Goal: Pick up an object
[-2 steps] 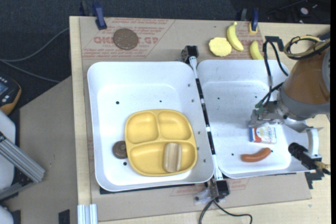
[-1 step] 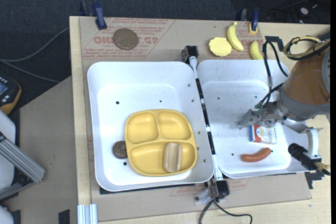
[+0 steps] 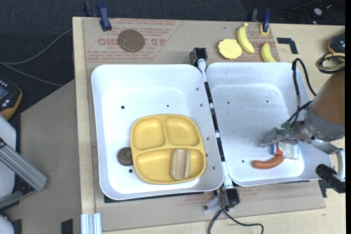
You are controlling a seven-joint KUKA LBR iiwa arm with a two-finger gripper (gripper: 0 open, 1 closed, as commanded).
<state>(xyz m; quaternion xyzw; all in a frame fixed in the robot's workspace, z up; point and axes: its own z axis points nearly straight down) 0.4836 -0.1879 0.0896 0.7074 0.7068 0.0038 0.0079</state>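
arm [image 3: 332, 109]: reaches in from the right, wrist low over the right bin [image 3: 247, 82] | gripper [image 3: 281, 140]: near the bin floor, just above the sausage [image 3: 268, 162]; grip state cannot tell | sausage: front right of right bin, beside a small packet [image 3: 290, 150] | writing: red print on the cardboard [image 3: 137, 41], unreadable

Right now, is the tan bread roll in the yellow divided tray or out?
In: the roll lies in the tray's front-right compartment.
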